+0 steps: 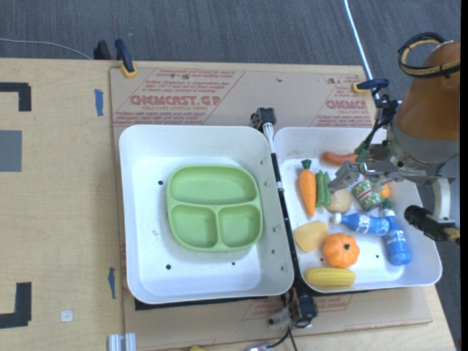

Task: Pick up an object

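- Red print reading "CHEMCAST" is showing on the brown protective sheet (183, 93) behind the bins.
- The same red print is repeating at the sheet's right end, partly hidden.

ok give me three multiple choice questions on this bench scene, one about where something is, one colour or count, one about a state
1. Where does the green divided plate lie?
A. in the left bin
B. in the right bin
C. on the cardboard outside the bins

2. How many compartments does that plate have?
A. two
B. three
C. four

3. How does the corn cob lie?
A. standing upright
B. flat on its side near the front rim of the right bin
C. inside the plate

Answers:
1 A, the plate sits in the middle of the left bin.
2 B, one long section runs across the top and two smaller ones sit below.
3 B, it lies lengthwise on the floor of the right bin, just below the orange pumpkin.
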`<state>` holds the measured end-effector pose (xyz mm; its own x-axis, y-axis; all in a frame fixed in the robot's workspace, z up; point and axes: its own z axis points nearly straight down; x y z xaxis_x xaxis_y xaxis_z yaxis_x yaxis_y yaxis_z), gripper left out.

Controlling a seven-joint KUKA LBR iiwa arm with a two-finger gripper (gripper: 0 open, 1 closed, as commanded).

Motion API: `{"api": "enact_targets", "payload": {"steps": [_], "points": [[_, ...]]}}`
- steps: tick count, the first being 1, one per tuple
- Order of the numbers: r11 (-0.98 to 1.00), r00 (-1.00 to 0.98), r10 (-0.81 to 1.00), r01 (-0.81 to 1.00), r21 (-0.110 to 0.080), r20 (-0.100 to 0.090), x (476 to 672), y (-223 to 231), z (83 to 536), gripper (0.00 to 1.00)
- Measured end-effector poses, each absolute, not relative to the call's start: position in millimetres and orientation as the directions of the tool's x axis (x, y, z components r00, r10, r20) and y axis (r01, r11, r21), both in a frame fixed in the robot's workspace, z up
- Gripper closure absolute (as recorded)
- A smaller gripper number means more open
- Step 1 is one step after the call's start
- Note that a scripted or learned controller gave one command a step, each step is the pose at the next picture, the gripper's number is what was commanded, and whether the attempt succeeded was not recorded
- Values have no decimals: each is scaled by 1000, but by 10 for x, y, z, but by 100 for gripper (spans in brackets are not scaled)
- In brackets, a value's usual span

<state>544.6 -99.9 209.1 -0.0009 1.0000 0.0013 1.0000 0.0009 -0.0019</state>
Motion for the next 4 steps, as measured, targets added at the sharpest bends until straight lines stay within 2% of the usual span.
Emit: {"api": "enact_targets", "payload": {"steps": [1, 2, 3, 4], "points": [[2, -2, 1000, 1000, 1, 0, 6096, -361, 1846, 0], [1, -1, 1000, 1000, 5, -1, 6164, -1094, 870, 0], [-2, 2, 1000, 1000, 10, -5, 6178, -1108, 986, 100], [2, -2, 1000, 1000, 1, 1, 6053, -295, 2115, 100]]}}
